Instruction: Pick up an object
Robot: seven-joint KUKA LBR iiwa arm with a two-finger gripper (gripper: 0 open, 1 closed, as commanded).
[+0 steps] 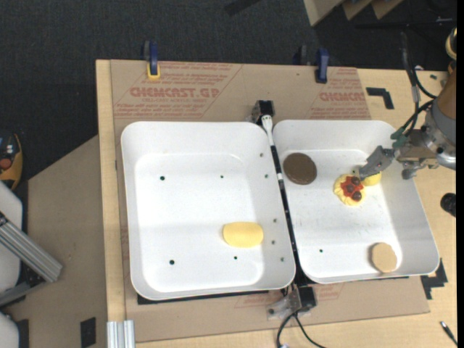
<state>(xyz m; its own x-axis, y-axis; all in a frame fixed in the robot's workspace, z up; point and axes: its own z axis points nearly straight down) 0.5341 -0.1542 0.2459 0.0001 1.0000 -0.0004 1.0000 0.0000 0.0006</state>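
Brown board bench (217,85) — glossy white bins (145,194); gripper (365,170) above lumpy yellow-red piece (351,189), grip undeterminable.

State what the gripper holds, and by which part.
Cannot be told: the gripper sits at the yellow and red object in the right bin, but no grasp is visible.

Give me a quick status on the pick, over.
Gripper low in the right bin, at the yellow and red object; grasp unconfirmed. Brown disc and tan piece lie apart. Nothing blocking.
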